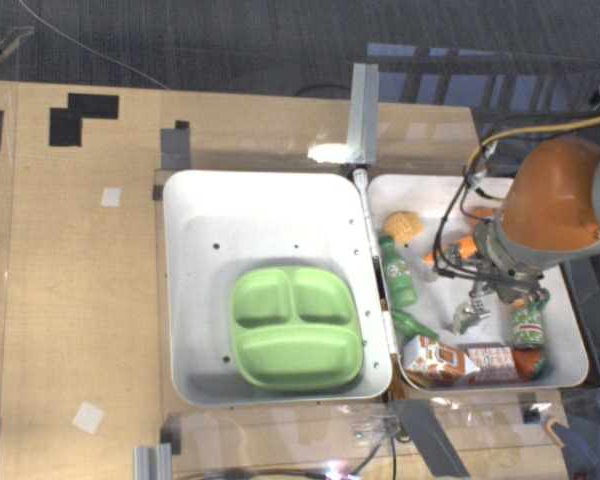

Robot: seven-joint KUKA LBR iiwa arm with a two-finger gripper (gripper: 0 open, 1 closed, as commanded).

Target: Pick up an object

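Near edge of the right bin (578, 368), just below the fingers (472, 313): a brown-and-white snack packet (472, 363) lying flat, with something red (529, 364) at its right end. Right of the fingers, a small bottle with a green-and-red label (527, 325). The fingers hang low over bare bin floor, metal tips pointing down; cannot tell how far apart they stand, and nothing shows between them. Left of them, a green bottle (400, 280) lies along the bin's left wall, a green leafy piece (412, 323) below it. Beyond and left, a tan round item (404, 226), like a bread roll. An orange piece (462, 247) sits just above the fingers, partly hidden by the wrist. Far left, the other bin (195, 208) holds a green divided tray (296, 326). Both bins rest on the wooden desk (70, 298).
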